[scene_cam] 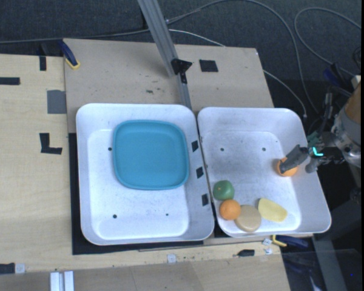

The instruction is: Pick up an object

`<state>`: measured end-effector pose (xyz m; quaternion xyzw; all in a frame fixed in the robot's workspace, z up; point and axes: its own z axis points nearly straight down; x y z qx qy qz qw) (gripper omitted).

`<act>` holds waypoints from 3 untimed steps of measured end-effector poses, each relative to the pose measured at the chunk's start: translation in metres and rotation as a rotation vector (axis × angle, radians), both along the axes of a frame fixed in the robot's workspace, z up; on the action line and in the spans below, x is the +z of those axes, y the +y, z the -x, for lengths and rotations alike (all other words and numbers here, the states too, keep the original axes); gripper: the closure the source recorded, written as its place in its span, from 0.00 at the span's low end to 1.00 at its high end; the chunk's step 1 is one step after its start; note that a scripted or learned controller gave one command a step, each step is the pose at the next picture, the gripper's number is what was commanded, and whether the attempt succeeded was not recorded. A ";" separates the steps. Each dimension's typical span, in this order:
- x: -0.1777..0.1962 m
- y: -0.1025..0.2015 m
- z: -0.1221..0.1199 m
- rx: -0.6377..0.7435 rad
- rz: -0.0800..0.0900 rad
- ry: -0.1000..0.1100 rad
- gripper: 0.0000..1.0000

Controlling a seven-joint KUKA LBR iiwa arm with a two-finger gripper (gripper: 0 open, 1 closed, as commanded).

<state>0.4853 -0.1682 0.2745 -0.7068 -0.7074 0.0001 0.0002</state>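
Gripper (289, 162) sits at the right bin's (249, 123) right wall, pinching a small orange object (288, 170). Lift straight up, slow, clear of the rim before any sideways move. Green ball (223, 190), orange ball (230, 210), tan piece (249, 218) and yellow piece (272, 210) cluster at the near edge; stay off them.

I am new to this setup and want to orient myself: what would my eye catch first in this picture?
The big blue square plate lying in the left bin stands out most. Next comes the cluster in the right bin's front corner: a green ball, an orange ball, a beige round piece and a yellow piece. At that bin's right side the pincer sits by a small orange object.
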 end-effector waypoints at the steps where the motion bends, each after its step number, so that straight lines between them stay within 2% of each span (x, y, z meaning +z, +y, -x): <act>1: 0.000 0.000 0.000 0.000 0.000 0.000 0.00; 3: -0.118 -0.007 -0.007 -0.001 -0.001 0.005 0.00</act>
